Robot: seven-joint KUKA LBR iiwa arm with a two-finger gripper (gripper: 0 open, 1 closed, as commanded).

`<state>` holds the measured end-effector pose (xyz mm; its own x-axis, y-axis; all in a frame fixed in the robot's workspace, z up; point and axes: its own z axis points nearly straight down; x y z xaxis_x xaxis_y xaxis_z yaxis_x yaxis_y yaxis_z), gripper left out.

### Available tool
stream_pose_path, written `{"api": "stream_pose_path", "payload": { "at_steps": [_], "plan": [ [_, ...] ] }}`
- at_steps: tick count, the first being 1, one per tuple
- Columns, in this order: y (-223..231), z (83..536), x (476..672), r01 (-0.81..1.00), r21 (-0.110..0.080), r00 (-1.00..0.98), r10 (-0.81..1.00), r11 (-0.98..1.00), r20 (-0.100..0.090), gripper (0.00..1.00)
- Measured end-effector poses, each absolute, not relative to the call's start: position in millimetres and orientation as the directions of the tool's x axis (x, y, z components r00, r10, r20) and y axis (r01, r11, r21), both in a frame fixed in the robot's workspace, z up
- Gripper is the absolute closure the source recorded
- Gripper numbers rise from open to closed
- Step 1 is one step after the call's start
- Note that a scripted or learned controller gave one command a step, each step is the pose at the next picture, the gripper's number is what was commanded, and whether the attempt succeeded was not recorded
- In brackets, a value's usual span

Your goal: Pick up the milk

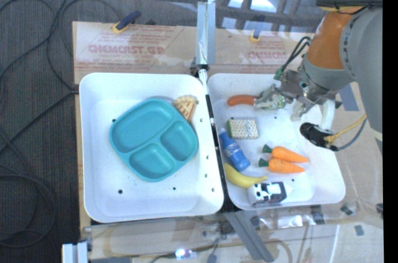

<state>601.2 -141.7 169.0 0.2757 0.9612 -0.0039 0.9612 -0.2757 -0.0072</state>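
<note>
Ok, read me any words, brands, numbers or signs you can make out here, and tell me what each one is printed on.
"CHEMCAST GP", in faded red, on the board behind the left bin; the last letters are unsure.
Faded red print on the board behind the right bin: too blurred to read.
Milk carton: black and white patches, no print that can be read.
Blue bottle: no label that can be read.

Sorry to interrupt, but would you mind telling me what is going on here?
The arm's hand hovers over the far end of the right bin, near the hot dog. The milk, a small cow-patterned carton, lies untouched at the bin's near edge beside the banana. The left bin holds a teal plate.
</note>
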Motion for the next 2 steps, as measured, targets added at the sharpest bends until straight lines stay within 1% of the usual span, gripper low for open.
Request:
{"api": "stream_pose_path", "payload": {
  "at_steps": [1, 2],
  "plan": [
    [-136, 99, 567.3, 0.991, 0.011, 0.136, 0.991, -0.136, 0.001, 0.0],
    [-171, 183, 560.0, 0.999, -0.009, 0.048, 0.999, -0.048, 0.0, 0.0]
  ]
}}
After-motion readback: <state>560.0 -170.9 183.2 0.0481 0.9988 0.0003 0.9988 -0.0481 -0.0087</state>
